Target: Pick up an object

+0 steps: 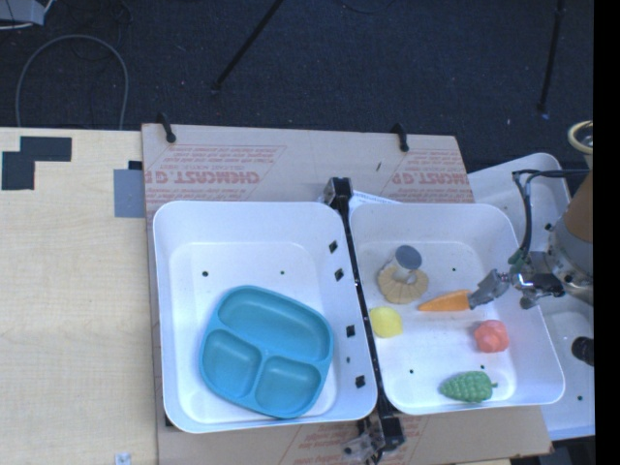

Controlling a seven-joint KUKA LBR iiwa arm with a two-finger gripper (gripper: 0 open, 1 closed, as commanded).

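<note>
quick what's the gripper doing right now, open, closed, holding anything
Gripper: at the thick end of the orange carrot in the right bin; whether it is open, closed or gripping the carrot cannot be told.

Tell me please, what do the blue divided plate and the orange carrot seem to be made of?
The blue divided plate looks like moulded plastic: one even colour, rounded compartment walls, a soft matt sheen. The orange carrot is probably a plastic or rubber toy, since its colour is flat and uniform and its surface smooth; the view is too small to settle which. It lies in the right bin, at the tip of the hand.
</note>
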